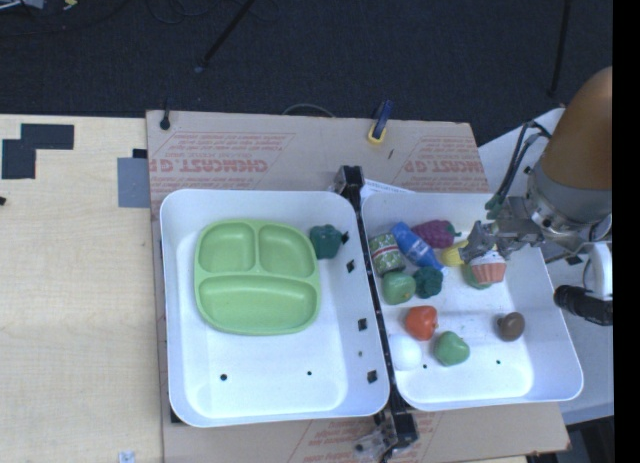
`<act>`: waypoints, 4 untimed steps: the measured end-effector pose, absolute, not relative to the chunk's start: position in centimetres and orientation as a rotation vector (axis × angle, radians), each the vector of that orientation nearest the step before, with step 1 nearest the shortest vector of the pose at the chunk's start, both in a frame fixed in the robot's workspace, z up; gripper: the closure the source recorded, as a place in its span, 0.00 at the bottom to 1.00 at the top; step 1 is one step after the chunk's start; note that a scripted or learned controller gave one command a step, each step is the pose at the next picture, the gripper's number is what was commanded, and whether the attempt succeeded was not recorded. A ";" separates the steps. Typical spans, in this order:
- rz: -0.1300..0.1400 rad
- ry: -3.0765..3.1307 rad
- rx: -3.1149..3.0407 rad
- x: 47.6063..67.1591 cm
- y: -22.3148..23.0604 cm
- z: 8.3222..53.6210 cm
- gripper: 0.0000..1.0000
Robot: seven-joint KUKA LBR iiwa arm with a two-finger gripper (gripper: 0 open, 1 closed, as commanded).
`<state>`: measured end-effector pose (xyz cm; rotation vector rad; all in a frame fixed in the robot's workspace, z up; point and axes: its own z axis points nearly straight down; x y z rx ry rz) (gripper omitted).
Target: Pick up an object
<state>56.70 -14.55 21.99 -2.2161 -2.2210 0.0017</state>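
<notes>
Although the arm has reached over the right bin (560,376) from the right, nothing in the view shows an object lifted clear, so the pick reads as under way rather than done. The hand (487,241) sits low over the bin's upper right part, directly above a small cupcake-like toy (487,273) with a pink base, and looks to be touching or nearly touching its top. Whether the hand is open, closed or gripping the toy cannot be told from this angle, since the wrist and cables cover that spot.

The other candidates lie loose in the same bin: a blue bottle (411,242), a purple piece (434,230), a printed can (385,249), a green round toy (398,287), a dark green piece (428,280), a red pepper (421,322), a green pepper (451,349), a white ball (406,353) and a brown ball (510,326). The left bin (260,381) holds a green divided plate (257,277) with a dark green toy (325,241) just beside its upper right corner.

Judging from this, the approach is largely complete; a secure closure on the cupcake-like toy and the lift off the bin floor are what remain.
</notes>
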 end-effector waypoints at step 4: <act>0.001 -2.225 -2.214 56.7 7.2 21.2 1.00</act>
